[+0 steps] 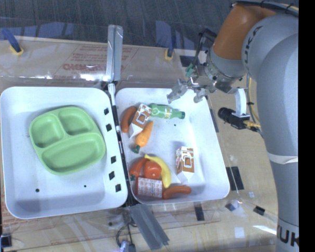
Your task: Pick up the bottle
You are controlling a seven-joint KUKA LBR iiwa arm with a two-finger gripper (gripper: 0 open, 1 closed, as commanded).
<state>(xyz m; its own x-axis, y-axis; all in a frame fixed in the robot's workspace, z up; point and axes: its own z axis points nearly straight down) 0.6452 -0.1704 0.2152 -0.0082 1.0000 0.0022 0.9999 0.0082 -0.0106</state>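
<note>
Camera view: the green bottle [167,112] lies flat near the top of the right bin [216,156]. The end effector [188,91], its fingers spread apart and holding nothing, hangs just above-right. It should drop straight down and pinch the bottle's middle.

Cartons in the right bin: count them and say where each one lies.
2. One carton lies near the bin's far side, beside the green bottle and above the carrot. The other carton lies alone toward the right wall. More could be hidden under the near food pile.

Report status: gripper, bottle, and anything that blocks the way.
Gripper open, above right bin's far edge. Green bottle lying flat, free, just below it. Small carton touches bottle's left end.
</note>
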